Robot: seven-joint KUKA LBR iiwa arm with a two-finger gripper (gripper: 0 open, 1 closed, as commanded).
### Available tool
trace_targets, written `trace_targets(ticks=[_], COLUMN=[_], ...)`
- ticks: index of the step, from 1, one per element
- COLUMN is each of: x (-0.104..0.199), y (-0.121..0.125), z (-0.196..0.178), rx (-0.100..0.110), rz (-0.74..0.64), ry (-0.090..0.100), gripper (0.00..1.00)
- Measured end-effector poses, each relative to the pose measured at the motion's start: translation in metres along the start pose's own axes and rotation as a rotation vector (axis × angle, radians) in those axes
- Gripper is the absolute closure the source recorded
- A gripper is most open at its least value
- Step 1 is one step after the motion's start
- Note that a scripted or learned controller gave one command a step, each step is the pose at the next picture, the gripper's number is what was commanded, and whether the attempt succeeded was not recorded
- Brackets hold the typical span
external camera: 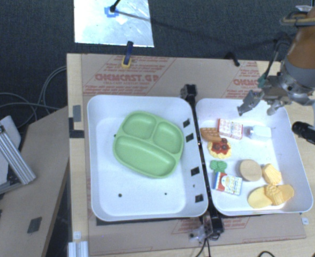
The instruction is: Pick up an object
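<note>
Bench edge (146, 240) nearest, bare brown board showing below both bins. Cable clump (208, 230) at 6 o'clock of the seam between bins.

Right bin (301, 189), near end: yellow pieces cluster (272, 193) at its 5 o'clock corner, pale yellow, pressed together, exact shapes hard to tell. Tan round piece (250, 169) just at 10 o'clock of that cluster, touching or nearly. Small printed box (228, 183) at 9 o'clock of the cluster, lying flat near the bin's left wall. Green bit (217, 165) touching the box's upper end. Red-and-yellow round piece (220, 149) at 12 o'clock of the green bit. Brown strip (210, 134) overlapping its top edge. Red-and-white carton (230, 128) just at 2 o'clock of the brown strip, tilted. White item (260, 132) at 3 o'clock of the carton, blurred, hard to name.

Left bin (101, 197): green divided plate (148, 143) in the middle, three compartments, rotated slightly clockwise, nothing in them. Black clips (192, 138) along the seam between bins.

Gripper (260, 105) over the right bin's far rim, at 1 o'clock of the carton, well apart from every item. Two fingers spread, nothing between them. Grey wrist (296, 84) and orange band (309, 47) behind at 2 o'clock.

Farther: cardboard sheet (146, 74) with red printing under the bins. Blue-and-yellow clamp (128, 55) at its far edge, 12 o'clock of the left bin. Shiny panel (114, 15) farthest back on dark floor.
</note>
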State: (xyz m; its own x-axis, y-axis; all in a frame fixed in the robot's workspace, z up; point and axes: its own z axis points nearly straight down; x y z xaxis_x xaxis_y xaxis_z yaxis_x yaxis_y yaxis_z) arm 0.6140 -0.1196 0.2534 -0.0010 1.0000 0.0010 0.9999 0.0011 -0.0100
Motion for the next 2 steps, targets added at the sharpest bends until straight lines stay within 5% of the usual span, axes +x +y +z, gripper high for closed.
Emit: trace_targets(ticks=[1, 2], x=[0.0, 0.006], y=[0.002, 0.009], z=[-0.007, 0.051], rx=[-0.011, -0.009], rz=[-0.002, -0.005], ry=[-0.001, -0.001], gripper=[0.0, 0.0])
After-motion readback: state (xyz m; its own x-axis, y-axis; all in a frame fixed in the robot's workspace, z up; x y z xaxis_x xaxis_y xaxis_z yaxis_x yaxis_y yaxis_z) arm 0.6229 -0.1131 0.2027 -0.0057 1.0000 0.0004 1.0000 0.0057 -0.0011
